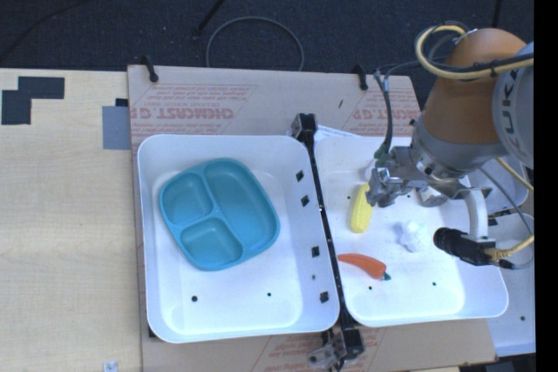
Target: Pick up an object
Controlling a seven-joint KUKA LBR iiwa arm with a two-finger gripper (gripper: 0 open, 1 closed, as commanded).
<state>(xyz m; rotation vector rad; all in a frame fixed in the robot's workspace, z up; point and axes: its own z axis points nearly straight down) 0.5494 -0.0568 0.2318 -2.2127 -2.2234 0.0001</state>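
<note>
Nearest us in the right bin [488,305] we see an orange carrot [363,265], then a white lump [410,234] and a yellow corn cob [360,210]. Just beside the cob hangs the pincer [380,191]; whether it is apart or together we cannot tell. The left bin [166,309] holds a blue tray [218,213].

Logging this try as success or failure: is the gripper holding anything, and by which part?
Cannot be told. The gripper sits at the upper end of the yellow corn in the right bin; no grasp is visible.
</note>
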